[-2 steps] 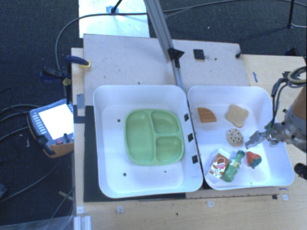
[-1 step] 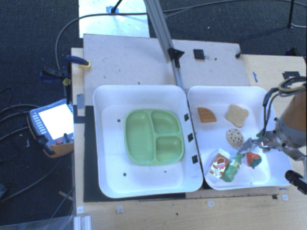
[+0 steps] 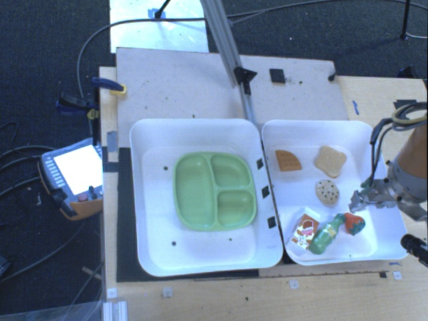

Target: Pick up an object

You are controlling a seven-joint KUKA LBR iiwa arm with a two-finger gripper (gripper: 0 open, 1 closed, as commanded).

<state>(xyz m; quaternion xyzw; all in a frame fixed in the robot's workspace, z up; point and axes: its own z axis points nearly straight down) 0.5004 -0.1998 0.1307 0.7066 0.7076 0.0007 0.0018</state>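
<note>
- The left bin (image 3: 154,246) holds a green divided plate (image 3: 215,191), lying flat about the middle. It looks like thin, stiff moulded plastic: light, but wide and low, so I judge its raised rim the only place a two-finger pincer could bite.
- In the right bin (image 3: 364,134), towards the far left, lies an orange wedge (image 3: 288,160), flat and thin, probably toy food. It should be light and rigid, but a flat piece offers little edge to pinch.
- At the near left of that bin sits a red-and-white packet (image 3: 305,231), touching a green bottle (image 3: 326,236) that lies on its side beside it. The bottle looks like smooth, hard plastic and may roll or slip; across its round body would be the best hold.
- Near the bin's middle is a round speckled cookie (image 3: 327,191), well apart from its neighbours and so the easiest to reach, taken across its edges.
- Beyond it, a pale toast slice (image 3: 330,160) lies flat, light and stiff by the look of it.
- A small red-and-orange toy (image 3: 354,224) lies just right of the bottle's tip.
- The gripper (image 3: 364,200) hangs over the bin's right part, above that toy; whether its pincer is spread or closed, I cannot tell, and nothing is seen in it.
</note>
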